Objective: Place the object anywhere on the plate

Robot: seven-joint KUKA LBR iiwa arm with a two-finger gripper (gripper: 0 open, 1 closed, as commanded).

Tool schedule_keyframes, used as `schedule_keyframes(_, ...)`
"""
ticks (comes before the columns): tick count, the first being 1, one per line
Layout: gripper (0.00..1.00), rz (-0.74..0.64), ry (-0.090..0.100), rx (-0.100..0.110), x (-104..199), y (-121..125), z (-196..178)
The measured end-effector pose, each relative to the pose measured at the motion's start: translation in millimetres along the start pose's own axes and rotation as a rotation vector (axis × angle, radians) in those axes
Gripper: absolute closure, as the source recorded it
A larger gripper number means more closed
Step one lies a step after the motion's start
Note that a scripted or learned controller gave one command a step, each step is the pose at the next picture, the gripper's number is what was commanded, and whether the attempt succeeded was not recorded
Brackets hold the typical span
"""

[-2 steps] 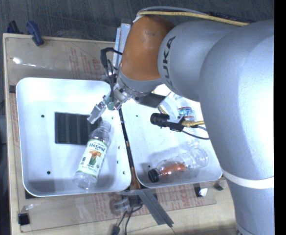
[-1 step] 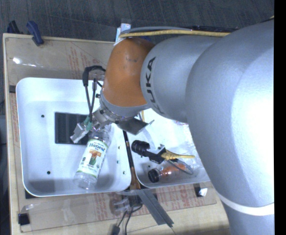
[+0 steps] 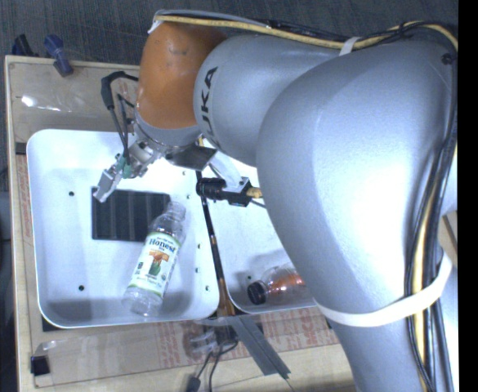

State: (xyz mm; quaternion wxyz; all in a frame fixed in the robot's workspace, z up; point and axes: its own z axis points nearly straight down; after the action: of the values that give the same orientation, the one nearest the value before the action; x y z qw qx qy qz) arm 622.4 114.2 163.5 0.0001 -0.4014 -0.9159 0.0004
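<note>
So the arm's pincer (image 3: 108,188) hangs over the left bin (image 3: 51,219), right at the upper left corner of the black plate (image 3: 124,215); can't tell how it's set. The clear bottle (image 3: 157,258) lies tilted in that bin, cap end over the plate's right edge. A brownish bottle (image 3: 278,286) lies in the right bin (image 3: 247,243).

The arm (image 3: 337,162) is seen as smooth, rounded grey casing with black KUKA lettering (image 3: 207,96). An orange band (image 3: 169,64) is fitted above the wrist. Black and yellow cables (image 3: 435,186) are run along its right side.
</note>
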Motion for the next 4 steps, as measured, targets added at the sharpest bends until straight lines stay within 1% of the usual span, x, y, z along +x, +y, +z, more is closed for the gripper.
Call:
schedule_keyframes(1, 0.00, -0.231, 0.002, 0.003, 34.5, 15.9, 0.2)
schedule_keyframes(2, 0.00, -0.203, 0.001, 0.002, -6.1, 21.5, 72.4)
schedule_keyframes(3, 0.00, -0.203, 0.001, 0.002, -6.3, 21.6, 72.1)
schedule_keyframes(4, 0.00, -0.104, 0.004, 0.004, 10.2, 23.1, 72.7)
